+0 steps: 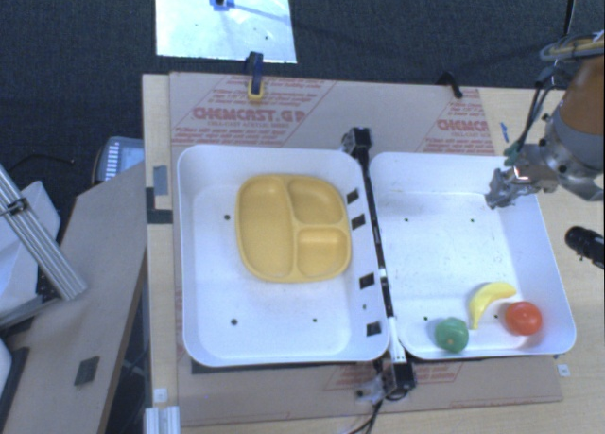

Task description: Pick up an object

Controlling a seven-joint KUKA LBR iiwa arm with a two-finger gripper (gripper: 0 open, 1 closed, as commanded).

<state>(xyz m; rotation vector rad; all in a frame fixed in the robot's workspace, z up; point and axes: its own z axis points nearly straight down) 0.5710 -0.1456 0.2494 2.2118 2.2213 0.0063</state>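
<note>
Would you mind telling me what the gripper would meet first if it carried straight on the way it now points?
The gripper seems to point down-left, so it would likely meet the bare floor of the right bin; depth is unclear.

Robotics lab: white bins (pixel 284 352) on a clamped bench (pixel 321 106).

Dark blue-grey carpeted floor (pixel 76 26) all round. On it beyond the desk's far edge, a pale shiny square sheet (pixel 225 7) catching the light, blue mark near its middle. Light wooden desk (pixel 156 120) topped with a protective-film board printed "CHEMCAST" (pixel 248 112) in red. Off the desk's left edge, a beige side surface (pixel 85 262) and a slanting aluminium rail (pixel 33 234).
</note>
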